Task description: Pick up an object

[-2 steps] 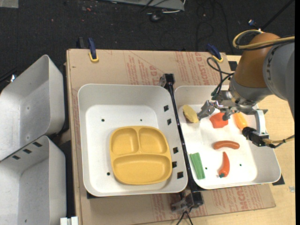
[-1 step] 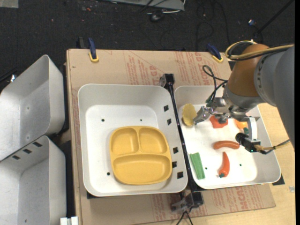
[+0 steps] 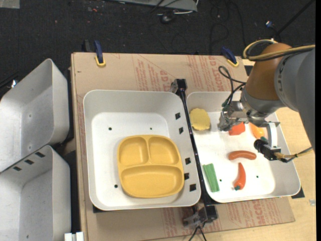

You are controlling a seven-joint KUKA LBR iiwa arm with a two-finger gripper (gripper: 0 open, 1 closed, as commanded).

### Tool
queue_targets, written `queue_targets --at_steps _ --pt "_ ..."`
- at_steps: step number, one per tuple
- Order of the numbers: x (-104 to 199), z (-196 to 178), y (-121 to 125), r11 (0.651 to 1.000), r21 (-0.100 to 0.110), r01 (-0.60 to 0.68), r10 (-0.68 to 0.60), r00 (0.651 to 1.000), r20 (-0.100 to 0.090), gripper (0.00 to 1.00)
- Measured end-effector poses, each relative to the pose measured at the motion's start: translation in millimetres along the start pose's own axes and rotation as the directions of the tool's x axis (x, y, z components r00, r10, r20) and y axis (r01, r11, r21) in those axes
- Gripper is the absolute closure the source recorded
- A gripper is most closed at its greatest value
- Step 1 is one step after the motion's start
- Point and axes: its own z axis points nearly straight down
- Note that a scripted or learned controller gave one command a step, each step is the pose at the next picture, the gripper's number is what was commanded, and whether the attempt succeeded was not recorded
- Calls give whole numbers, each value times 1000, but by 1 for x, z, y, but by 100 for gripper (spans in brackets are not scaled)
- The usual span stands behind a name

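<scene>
Two shallow white bins side by side on a brown board.

Left bin (image 3: 95,134): holds a yellow divided plate (image 3: 149,165), lying flat, three compartments, near the bin's front.

Right bin (image 3: 286,182): holds several small items.
- Yellow rounded piece (image 3: 200,119) at the back left, close to the divider between the bins.
- Green bar (image 3: 210,177) at the front left, lying flat, parallel to the divider.
- Red sausage (image 3: 243,155) near the middle, lying crosswise.
- Carrot (image 3: 241,176) just in front of the sausage, orange with a green tip toward the front, apart from the sausage.
- Orange-red block (image 3: 237,129) at the back, directly under the gripper, touching or almost touching it.
- Small orange piece (image 3: 257,131) just right of the block, partly hidden by the arm.

Arm (image 3: 281,79): grey with an orange band, entering from the right, wrist tilted down over the back of the right bin.

Gripper (image 3: 230,120): low over the bin floor, at the orange-red block. Pincer state: cannot tell whether released or clenched; grasp on the block not confirmed.
</scene>
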Motion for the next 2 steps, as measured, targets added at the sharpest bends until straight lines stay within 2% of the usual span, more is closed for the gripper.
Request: queue_targets --at_steps 1,2 --pt "-5 -62 7 1000 8 4 -4 1000 -6 100" --pt "-12 -124 14 1000 8 5 -5 1000 -6 100"
